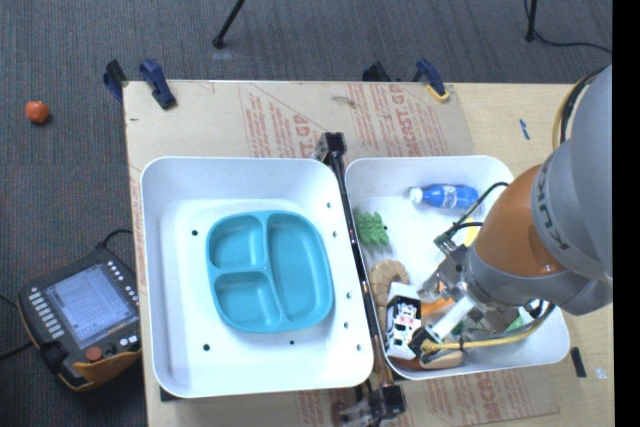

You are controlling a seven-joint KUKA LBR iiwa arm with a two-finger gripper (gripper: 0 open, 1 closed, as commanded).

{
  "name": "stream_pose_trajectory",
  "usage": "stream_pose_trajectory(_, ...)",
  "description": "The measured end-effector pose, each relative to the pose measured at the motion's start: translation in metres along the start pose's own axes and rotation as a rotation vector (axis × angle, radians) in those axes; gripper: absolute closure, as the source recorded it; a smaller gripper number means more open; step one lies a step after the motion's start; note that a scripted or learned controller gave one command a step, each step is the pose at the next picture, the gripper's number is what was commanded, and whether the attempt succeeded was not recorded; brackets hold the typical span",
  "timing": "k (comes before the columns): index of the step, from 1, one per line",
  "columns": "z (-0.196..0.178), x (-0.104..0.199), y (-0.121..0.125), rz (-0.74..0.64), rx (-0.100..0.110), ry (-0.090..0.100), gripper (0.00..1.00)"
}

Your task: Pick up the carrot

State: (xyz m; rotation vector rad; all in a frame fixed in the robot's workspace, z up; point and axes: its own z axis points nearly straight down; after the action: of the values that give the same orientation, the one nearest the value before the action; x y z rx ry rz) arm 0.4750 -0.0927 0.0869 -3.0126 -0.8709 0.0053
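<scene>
A small orange piece, apparently the carrot (433,309), peeks out in the front part of the right bin (480,167), mostly covered by the arm. My gripper (442,323) is low in that bin, right at the orange piece. Whether it touches or holds the carrot is hidden from this view. The grey arm with its orange band (512,230) comes in from the right over the bin's front right corner.
In the right bin lie a blue bottle (444,196) at the back, a green leafy toy (372,229), a tan ring-shaped piece (387,274) and a brown item (441,359) by the front wall. The left bin (170,205) holds a blue divided plate (268,271).
</scene>
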Motion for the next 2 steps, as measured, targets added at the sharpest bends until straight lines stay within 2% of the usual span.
stream_pose_trajectory(1, -0.001, 0.057, 0.02, -0.086, -0.001, 0.0, 0.0)
stream_pose_trajectory(2, -0.035, 0.011, 0.014, -0.235, -0.002, 0.0, 0.0)
